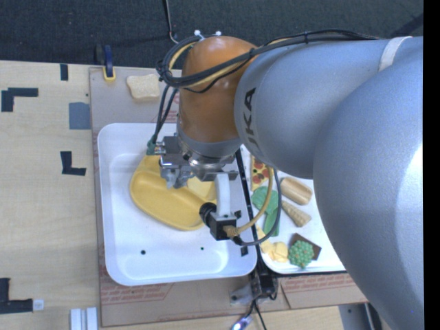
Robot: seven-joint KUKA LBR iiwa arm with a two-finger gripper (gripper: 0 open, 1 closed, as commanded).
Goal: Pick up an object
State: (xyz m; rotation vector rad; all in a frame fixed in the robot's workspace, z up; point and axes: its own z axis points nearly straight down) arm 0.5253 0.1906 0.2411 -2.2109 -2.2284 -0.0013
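Handling: the yellow dish (pixel 165 198) looked to me like thin moulded plastic, so I judged it light, stiff and rather slick, not fragile.
Where to grip: I judged the raised rim the one place my two fingers could pinch; the broad flat middle gave nothing to close on.
Look: a shallow, rounded, pale yellow piece with a glossy face and a thicker edge toward the front of the bin.
Place: it lay in the left bin (pixel 120 253), toward the side nearest the right bin (pixel 323 261), partly under my wrist.
My gripper (pixel 180 174): it sat just over the dish's upper edge; whether it touched I could not tell.
Jaws: my wrist hid them, so I could not tell whether they stood apart or together.
Neighbours: toy foods lay in the right bin, well clear of the dish.
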